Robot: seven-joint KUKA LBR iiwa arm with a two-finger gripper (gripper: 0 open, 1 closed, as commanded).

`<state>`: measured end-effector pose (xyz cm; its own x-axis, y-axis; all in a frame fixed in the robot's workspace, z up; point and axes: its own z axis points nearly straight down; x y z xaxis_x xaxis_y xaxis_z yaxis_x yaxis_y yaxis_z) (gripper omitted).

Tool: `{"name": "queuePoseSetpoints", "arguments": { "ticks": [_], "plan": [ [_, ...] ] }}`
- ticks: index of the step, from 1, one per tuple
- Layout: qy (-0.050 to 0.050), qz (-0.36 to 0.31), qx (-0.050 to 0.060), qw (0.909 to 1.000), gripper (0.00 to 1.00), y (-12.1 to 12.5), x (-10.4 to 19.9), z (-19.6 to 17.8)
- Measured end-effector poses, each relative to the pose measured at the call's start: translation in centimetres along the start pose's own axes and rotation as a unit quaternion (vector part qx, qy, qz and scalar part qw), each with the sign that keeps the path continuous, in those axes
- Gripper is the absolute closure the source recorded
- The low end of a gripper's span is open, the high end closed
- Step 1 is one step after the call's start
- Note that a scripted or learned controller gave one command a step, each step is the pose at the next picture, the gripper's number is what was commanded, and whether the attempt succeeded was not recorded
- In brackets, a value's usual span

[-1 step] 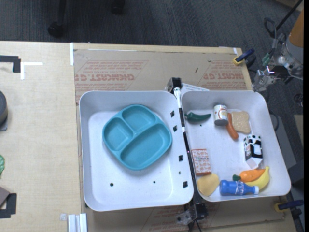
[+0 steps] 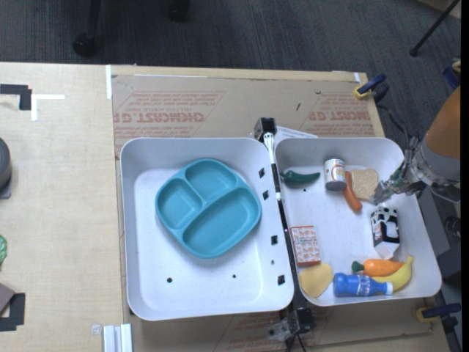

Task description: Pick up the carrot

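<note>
Over at the right edge of the frame, the tool (image 2: 388,189) hangs by the right bin's (image 2: 333,259) wall, grip too blurry to tell. Carrot (image 2: 382,267) lies lower right, touching the banana (image 2: 399,273). Nothing's picked up yet, so the whole grab is left.
</note>
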<state>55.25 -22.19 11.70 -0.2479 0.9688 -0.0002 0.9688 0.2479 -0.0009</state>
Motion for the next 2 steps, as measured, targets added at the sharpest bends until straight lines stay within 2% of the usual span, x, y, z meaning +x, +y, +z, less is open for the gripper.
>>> {"name": "queuePoseSetpoints", "arguments": {
  "ticks": [1, 2],
  "plan": [
    [0.000, 0.016, 0.000, 0.9999, 0.00, -5.7, 6.0, 2.5],
    [0.000, -0.186, -0.002, 0.9826, 0.00, -4.7, 10.9, 2.5]
  ]
}}
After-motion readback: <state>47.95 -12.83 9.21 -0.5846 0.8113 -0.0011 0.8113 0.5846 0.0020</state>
